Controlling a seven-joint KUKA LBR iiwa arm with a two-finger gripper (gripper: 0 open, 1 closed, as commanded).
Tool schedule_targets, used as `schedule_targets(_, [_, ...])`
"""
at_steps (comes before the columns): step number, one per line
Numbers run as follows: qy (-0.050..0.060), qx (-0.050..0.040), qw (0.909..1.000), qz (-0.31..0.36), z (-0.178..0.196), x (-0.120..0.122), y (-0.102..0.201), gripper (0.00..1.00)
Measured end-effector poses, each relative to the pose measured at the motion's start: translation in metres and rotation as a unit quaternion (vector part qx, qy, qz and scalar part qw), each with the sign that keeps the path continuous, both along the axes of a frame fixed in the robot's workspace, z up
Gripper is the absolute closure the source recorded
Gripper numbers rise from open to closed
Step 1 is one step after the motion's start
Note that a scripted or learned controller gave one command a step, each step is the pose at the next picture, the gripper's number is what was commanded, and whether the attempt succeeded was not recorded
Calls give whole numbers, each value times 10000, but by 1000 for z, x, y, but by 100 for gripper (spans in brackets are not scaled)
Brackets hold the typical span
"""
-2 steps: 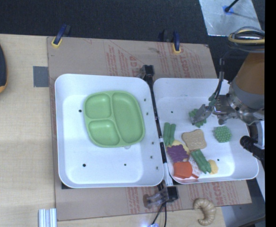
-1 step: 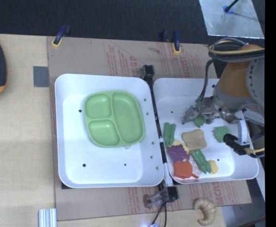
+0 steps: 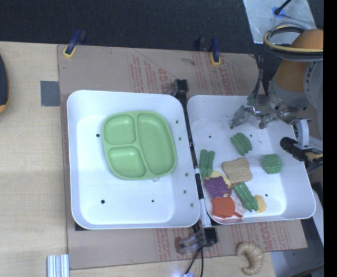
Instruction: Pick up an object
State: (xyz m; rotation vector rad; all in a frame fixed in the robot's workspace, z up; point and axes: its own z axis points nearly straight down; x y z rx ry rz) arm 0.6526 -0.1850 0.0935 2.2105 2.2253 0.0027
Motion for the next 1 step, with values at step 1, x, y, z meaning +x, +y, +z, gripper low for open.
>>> schedule_targets(1, [69,23,10000,12,-2,-52,54,0])
